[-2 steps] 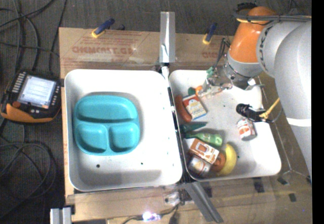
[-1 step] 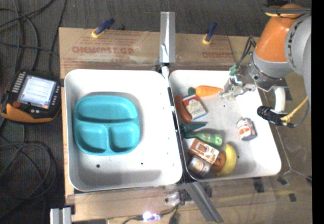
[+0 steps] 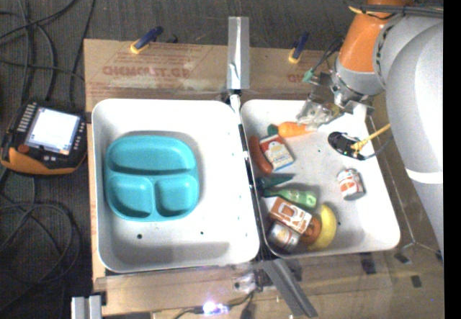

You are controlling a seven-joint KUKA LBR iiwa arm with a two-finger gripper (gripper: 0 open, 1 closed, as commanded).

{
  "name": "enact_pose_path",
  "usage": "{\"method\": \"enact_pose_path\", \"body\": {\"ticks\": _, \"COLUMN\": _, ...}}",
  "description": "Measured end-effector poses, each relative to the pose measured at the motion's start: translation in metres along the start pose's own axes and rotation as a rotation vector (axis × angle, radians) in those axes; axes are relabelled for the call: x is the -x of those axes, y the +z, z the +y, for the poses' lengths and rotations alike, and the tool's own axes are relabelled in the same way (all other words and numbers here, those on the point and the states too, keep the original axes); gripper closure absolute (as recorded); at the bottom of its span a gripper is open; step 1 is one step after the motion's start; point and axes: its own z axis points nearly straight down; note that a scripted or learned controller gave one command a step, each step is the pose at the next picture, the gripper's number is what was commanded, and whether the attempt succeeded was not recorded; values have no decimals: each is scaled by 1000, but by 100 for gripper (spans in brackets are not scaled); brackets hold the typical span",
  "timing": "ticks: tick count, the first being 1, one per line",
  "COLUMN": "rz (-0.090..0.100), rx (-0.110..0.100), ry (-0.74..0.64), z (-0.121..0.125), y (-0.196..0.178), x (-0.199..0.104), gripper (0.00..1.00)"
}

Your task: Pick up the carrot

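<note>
Bins are set side by side: in the left bin (image 3: 101,238) a turquoise divided tray (image 3: 152,176) is seen, while the right bin (image 3: 374,227) is crowded with food items. Along its far edge the carrot (image 3: 294,129) (green top pointing left) is laid flat, just beside the gripper (image 3: 317,114), whose tips are placed at the carrot's right end.

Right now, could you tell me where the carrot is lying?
The carrot lies near the back of the right bin, just above the small red-and-white carton, with the gripper at its right end.
</note>
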Motion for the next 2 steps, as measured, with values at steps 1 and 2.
{"method": "enact_pose_path", "body": {"ticks": 1, "rz": 2, "rx": -2, "ry": -194, "z": -127, "y": -26, "x": -30, "gripper": 100}}
{"method": "enact_pose_path", "body": {"ticks": 2, "rz": -1, "rx": -1, "ry": 180, "z": -66, "y": -26, "x": -47, "gripper": 100}}
